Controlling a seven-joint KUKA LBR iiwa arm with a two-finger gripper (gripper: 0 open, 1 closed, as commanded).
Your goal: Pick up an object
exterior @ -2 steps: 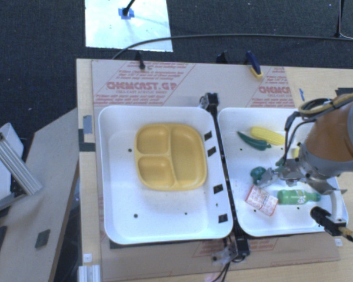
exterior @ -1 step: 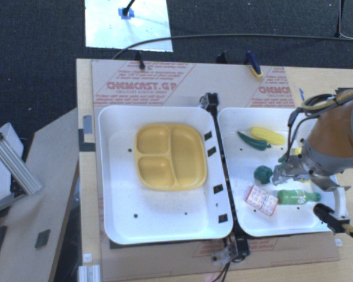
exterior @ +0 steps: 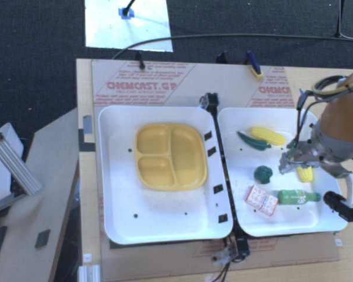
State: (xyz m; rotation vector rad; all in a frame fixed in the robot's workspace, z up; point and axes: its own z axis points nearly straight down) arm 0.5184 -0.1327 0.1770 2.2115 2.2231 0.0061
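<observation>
Tool [exterior: 294,160] is hanging low in the right bin [exterior: 242,221], just left of a small yellow corn piece [exterior: 305,173]; whether the tool is wide or narrow I cannot tell, its metal parts are blurring into one grey cluster. Nothing is visibly sitting in the tool.

Nearest candidate is the corn piece, lying right beside and partly under the tool, toward the bin's right side. Judging it as hollow toy plastic: light, stiff, a bit slick, rounded so it may roll or squirt out; best taken across its short width, at the middle.

Other things lying in the same bin:
- dark green broccoli-like lump [exterior: 263,173], left of the tool, knobbly, likely easier to grip
- green bottle [exterior: 297,197] lying on its side, near front; round, smooth, prone to rolling
- red-and-white packet [exterior: 261,200], flat, hard to get under
- yellow corn cob [exterior: 267,136] touching a green pepper [exterior: 253,141], farther back

Left bin [exterior: 115,216] is carrying a yellow divided tray [exterior: 170,157], too broad to pinch
</observation>
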